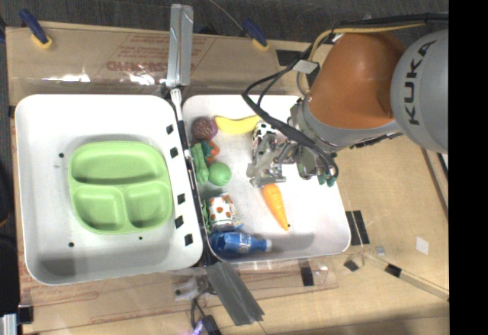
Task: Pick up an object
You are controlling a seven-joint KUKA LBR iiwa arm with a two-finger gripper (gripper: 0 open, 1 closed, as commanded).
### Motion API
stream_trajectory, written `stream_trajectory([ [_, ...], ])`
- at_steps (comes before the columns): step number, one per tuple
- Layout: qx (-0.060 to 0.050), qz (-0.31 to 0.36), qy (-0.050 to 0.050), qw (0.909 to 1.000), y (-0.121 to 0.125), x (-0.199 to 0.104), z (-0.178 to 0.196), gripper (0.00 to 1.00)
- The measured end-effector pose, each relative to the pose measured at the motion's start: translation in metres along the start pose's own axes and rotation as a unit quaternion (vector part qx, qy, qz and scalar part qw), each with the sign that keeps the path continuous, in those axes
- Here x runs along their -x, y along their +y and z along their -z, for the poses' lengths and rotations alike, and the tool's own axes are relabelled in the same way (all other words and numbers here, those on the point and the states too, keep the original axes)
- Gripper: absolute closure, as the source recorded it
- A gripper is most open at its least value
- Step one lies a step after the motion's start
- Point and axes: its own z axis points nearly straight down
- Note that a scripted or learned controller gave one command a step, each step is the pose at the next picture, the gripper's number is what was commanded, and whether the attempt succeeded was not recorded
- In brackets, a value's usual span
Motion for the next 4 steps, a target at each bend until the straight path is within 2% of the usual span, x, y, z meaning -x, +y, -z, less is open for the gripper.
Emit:
stream_trajectory([
  [1,0.0,-0.003,0.005,1.0,-0.003,-0.003,-0.005,0.0],
  [2,0.002,0.058,0.011,0.9982,-0.071,-0.001,-0.117,0.0],
  [3,0.001,0.036,0.007,0.9993,-0.071,-0.008,-0.138,0.0],
  [4,0.0,0.04,0.005,0.9992,-0.07,-0.006,-0.127,1.0],
])
